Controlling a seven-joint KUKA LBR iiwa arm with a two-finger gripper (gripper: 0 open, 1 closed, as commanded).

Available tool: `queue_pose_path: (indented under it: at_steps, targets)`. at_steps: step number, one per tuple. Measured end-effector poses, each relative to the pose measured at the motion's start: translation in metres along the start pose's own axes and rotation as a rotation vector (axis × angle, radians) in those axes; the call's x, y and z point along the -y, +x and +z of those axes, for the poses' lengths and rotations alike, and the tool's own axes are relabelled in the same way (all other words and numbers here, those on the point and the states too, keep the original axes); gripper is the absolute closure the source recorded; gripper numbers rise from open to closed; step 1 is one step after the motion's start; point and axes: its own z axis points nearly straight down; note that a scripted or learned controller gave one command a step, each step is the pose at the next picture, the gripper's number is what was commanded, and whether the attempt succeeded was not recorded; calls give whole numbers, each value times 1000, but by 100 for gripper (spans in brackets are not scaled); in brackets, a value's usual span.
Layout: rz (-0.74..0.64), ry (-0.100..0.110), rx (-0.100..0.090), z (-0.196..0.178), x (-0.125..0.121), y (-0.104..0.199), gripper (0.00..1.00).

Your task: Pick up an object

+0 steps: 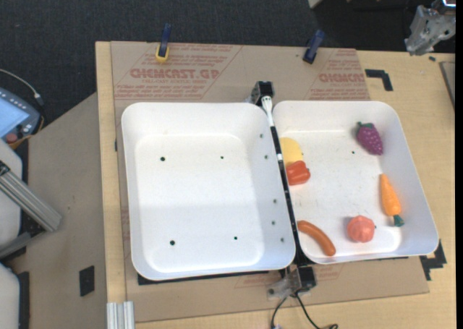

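My gripper [431, 28] sits at the far right corner of the scene, off the bench's back edge and well apart from both bins; it is blurred and partly cut off, so I cannot tell how wide it stands or whether it has hold of anything. The things to pick lie in the right bin [340, 119]: a purple grape bunch [369, 138] near the back right corner; an orange carrot [391, 199] along the right wall; a pinkish-red round fruit [360, 228] near the front; a sausage [317, 237] at the front left; a yellow piece [291, 150] and a red piece [297, 173] touching each other beside the dividing wall. The left bin [137, 176] lies alongside; both rest on a printed cardboard sheet [217, 71].
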Motion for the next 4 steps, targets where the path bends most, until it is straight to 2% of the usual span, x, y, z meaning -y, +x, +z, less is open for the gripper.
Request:
queue_pose_path:
  at_steps: [4]
  targets:
    - [-2,-22,11,-43,-4,0,100]
